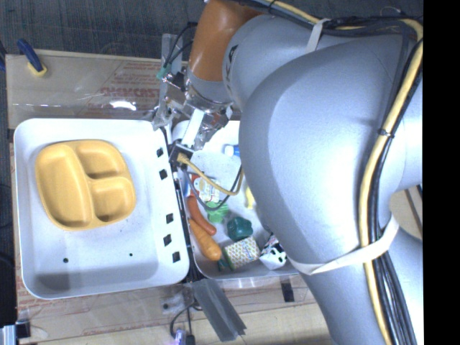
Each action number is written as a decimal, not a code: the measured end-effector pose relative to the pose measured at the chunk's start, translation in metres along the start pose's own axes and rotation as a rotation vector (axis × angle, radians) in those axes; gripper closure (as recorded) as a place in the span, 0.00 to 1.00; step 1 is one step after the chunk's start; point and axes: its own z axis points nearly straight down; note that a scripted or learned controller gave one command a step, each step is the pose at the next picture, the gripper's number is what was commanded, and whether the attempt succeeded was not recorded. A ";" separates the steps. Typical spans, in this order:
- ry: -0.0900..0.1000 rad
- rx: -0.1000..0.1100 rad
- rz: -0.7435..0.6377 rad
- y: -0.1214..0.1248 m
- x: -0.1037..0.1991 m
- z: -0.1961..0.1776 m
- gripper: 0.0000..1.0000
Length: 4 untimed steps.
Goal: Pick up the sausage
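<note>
Overhead slanted view of a worktop (79, 70) carrying two shallow white bins side by side. The left bin (43, 264) contains a yellow three-compartment tray (85, 182), lying in its upper half. The right bin (215, 268) is largely covered by the grey arm (323, 157), which enters from the right and fills most of that side; its orange band (212, 31) sits above the wrist. The hand (188, 124) hangs over the upper left part of the right bin, close to the wall shared by the two bins; whether it is released or clenched cannot be told, and nothing is seen within it. The sausage (199, 216), reddish-brown, lies in the right bin along its left wall, below the hand and apart from it. Just below the sausage lies an orange carrot-like piece (209, 247). Near these lie a dark green object (239, 228), a patterned block (242, 252) and a white black-spotted object (272, 254). A blue-and-yellow item (30, 56) lies on the worktop at upper left.
</note>
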 end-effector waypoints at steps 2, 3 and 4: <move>-0.002 0.001 -0.174 -0.010 0.015 -0.040 1.00; -0.002 0.002 -0.137 0.026 -0.042 -0.009 1.00; -0.002 0.002 -0.147 0.076 -0.121 0.040 1.00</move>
